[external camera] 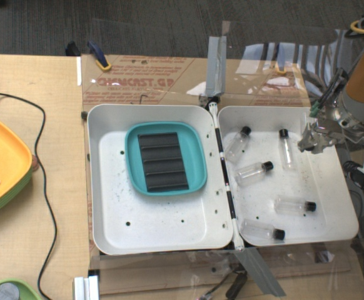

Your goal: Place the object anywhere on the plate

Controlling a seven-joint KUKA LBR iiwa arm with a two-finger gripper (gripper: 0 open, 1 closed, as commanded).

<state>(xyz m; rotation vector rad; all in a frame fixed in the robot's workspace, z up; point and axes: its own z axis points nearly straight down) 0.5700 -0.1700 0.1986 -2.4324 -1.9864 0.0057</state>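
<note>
A teal square plate (197,167) with a dark ridged insert (162,162) lies in the left white bin (107,186). Several clear vials with black caps lie scattered in the right white bin (332,192): one near the divider (236,144), one upright-looking at the back (286,152), one in the middle (252,172), and two toward the front (291,205) (259,231). My gripper (308,142) hangs over the right bin's back right part, just right of the back vial. I see no vial in it.
Cardboard (144,80) lies behind the bins, and a metal post (216,67) stands at the divider. On the wooden table to the left sit yellow and green dishes (0,167) and a black cable (44,167).
</note>
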